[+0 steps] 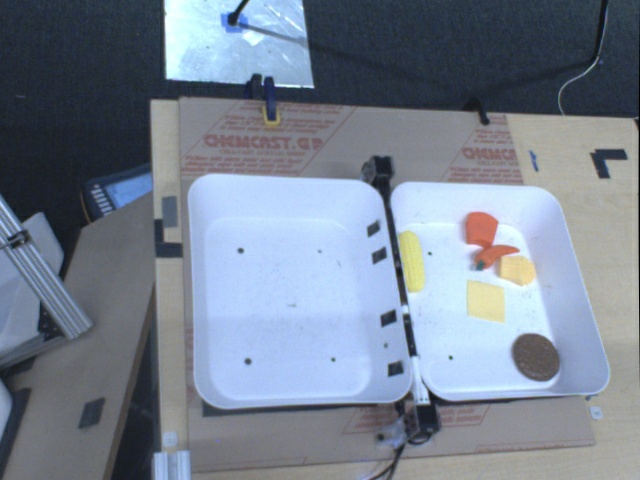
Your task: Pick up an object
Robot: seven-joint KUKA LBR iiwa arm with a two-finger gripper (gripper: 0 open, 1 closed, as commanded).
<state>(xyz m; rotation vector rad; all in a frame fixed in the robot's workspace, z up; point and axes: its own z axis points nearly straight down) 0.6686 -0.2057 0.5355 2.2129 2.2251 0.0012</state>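
Observation:
The right bin (575, 268) holds several small objects. A yellow corn cob (411, 260) lies along its left wall. An orange piece (480, 228) sits at the far side, with a small orange carrot-like piece (494, 255) just below it. A yellow-orange block (518, 270) rests next to that. A flat pale yellow square (487, 301) lies in the middle. A round brown disc (536, 356) sits near the front right corner.
The left bin (290, 293) adjoins the right one along a black hinged seam (395, 288). Both stand on a cardboard sheet (330, 138). A shiny metal plate (238, 26) lies beyond the bench. A metal frame (40, 278) stands at far left.

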